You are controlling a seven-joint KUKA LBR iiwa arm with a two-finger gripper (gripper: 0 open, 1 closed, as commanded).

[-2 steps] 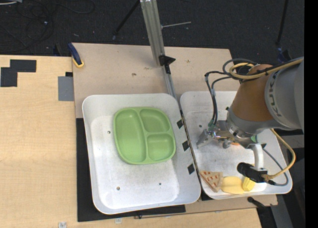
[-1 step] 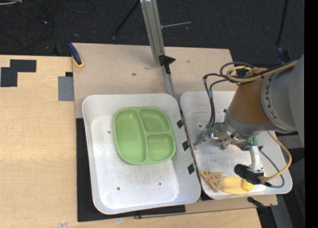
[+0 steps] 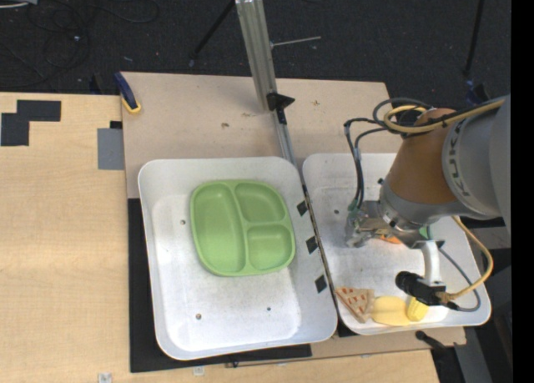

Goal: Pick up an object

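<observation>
The likeliest things to pick lie in the right bin [image 3: 329, 174], in its near corner: a yellow toy [image 3: 392, 310], rounded and banana-like, with its long axis running roughly along the bin's near wall, and just beside it, toward the left bin [image 3: 167, 206], a small tan waffle-patterned wedge [image 3: 355, 299]. The two look close enough to touch, though the contact is not clear. A small orange piece [image 3: 389, 239] peeks out deeper in the same bin, right under the arm's wrist.

The tool [image 3: 363, 233] hangs low over the middle of the right bin, on the far side of the yellow toy and the wedge and well apart from both. Whether it is spread or pressed together cannot be told; cables and the wrist hide its tip, and nothing is seen pinched in it.

From the tool, the yellow toy lies toward the near wall and slightly rightward. A grasp would probably go best across its short width.

The left bin holds a green divided plate [image 3: 244, 228].
</observation>
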